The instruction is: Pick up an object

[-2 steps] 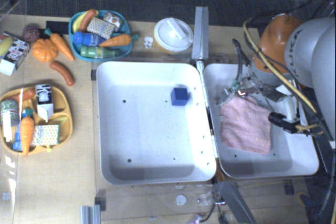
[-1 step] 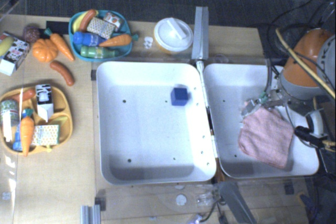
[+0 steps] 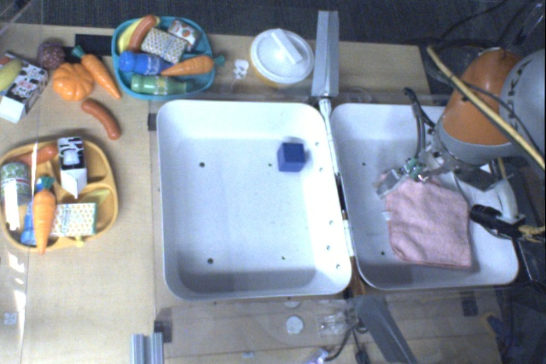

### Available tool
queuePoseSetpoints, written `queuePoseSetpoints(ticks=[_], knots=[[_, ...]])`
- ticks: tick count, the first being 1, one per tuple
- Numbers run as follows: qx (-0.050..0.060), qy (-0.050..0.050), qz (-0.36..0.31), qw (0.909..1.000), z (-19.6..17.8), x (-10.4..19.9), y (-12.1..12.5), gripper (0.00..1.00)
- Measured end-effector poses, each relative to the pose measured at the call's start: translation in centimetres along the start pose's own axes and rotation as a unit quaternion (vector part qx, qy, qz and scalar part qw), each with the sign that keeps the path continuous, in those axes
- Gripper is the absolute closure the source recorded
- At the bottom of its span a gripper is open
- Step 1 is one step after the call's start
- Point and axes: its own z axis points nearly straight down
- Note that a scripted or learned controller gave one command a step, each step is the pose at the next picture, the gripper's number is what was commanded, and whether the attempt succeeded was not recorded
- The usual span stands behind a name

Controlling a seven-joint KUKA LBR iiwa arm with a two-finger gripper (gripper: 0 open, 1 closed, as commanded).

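The gripper [image 3: 401, 175] hovers at the upper left corner of the pink cloth [image 3: 429, 224] in the right bin [image 3: 367, 132]; its state I cannot tell. A blue cube [image 3: 292, 156] lies in the left bin [image 3: 222, 226], upper right.

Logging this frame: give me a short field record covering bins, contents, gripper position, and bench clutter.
left bin: holds one blue cube, near its upper right
right bin: holds a pink cloth, lying flat in the lower half
gripper: over the right bin, at the cloth's upper left corner
arm: enters from the right, orange band visible
bench left side: blue bowl and yellow tray of toy food, loose orange pumpkin
behind bins: white lidded container
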Motion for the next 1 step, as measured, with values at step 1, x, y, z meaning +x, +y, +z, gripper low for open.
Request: queuePoseSetpoints(ticks=[1], knots=[[-0.001, 0.000, -0.087, 0.9962, -0.07, 3.52, 0.76, 0.00]])
